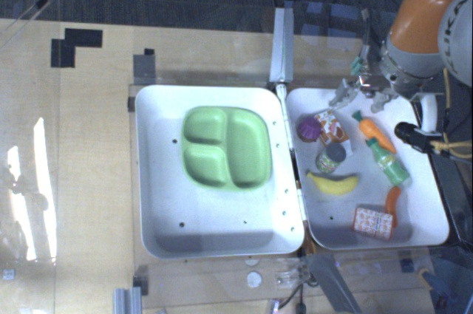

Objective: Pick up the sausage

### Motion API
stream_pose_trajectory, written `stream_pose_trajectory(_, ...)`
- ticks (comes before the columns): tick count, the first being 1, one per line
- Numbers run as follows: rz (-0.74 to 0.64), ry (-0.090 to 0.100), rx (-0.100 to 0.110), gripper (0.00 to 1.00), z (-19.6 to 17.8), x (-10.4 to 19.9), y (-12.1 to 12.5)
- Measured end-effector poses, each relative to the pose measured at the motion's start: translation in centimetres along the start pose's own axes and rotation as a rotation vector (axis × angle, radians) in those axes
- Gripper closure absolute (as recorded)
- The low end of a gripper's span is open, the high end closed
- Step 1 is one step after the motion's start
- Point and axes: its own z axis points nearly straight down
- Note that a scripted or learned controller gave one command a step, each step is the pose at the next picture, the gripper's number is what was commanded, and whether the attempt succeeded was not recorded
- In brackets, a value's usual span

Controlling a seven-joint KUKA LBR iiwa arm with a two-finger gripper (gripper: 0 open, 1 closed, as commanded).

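The end effector (361,92) hangs over the far edge of the right bin (429,227), its two fingers spread apart with nothing between them. The grey arm (436,6) with its orange band reaches in from the right behind it.

Just below it lie a carrot (375,134) and a green bottle (389,163), with a purple fruit (309,129), a small red packet (330,126) and a can (332,157) to their left. A banana (332,183) sits nearer the middle of the bin.

The sausage (392,199), a short reddish-orange piece, lies toward the near right corner, just below the bottle's base and just beside a red box (372,222). It is well apart from the end effector.

To do this step well, I judge the arm should travel across the bin above the carrot and bottle, then come down with the fingers straddling the sausage's short width, keeping clear of the box. The left bin (155,231) holds a green divided tray (226,146) and plays no part.
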Motion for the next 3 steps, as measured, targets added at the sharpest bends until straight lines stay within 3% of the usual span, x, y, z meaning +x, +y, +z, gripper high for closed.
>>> stream_pose_trajectory(1,-0.07,0.0,0.001,0.0,10.9,-3.8,-6.2)
stream_pose_trajectory(2,-0.073,-0.001,-0.008,1.0,9.6,-3.7,-5.9)
stream_pose_trajectory(3,-0.497,-0.002,-0.005,1.0,11.8,-9.5,-7.8)
